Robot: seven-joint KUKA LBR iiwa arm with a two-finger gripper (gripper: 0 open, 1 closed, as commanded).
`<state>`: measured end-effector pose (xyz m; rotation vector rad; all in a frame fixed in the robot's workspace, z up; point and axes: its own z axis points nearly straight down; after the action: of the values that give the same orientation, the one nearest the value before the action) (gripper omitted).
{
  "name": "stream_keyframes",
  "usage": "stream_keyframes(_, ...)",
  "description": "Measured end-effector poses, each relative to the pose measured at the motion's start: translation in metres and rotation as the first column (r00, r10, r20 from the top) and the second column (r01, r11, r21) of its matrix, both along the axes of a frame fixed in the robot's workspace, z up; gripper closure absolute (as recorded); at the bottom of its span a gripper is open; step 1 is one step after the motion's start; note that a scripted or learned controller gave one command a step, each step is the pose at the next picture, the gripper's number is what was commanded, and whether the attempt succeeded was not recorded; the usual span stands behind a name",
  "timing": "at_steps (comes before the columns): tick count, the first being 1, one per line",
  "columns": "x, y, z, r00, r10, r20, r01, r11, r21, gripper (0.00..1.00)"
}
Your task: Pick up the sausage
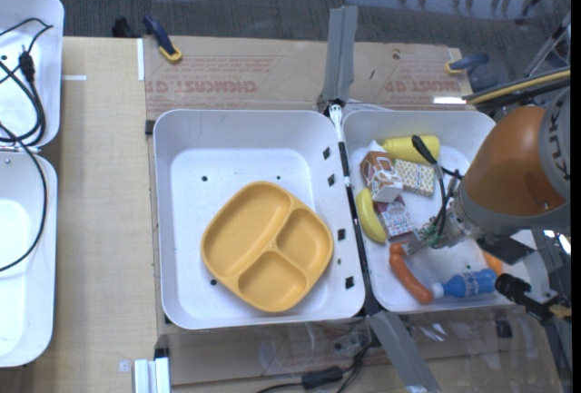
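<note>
The sausage (409, 274) is an orange-red link lying at a slant near the front of the right bin (472, 121). My gripper (429, 237) hangs low in that bin, just above and slightly right of the sausage's upper end. The orange band of the arm (516, 170) covers the bin's right side. Nothing is visibly held.
Around the gripper lie a yellow banana (368, 215), small printed boxes (397, 191), a yellow object with a black handle (416, 147), and a blue-capped bottle (468, 284) right of the sausage. The left bin (182, 201) holds a yellow divided plate (267, 245).
</note>
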<state>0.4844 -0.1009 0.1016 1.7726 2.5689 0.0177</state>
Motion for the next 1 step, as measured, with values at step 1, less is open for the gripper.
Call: stream_keyframes(1, 0.0, -0.0005, 0.0, 0.999, 0.039, 0.0, -0.039, 0.999, -0.003, 0.0)
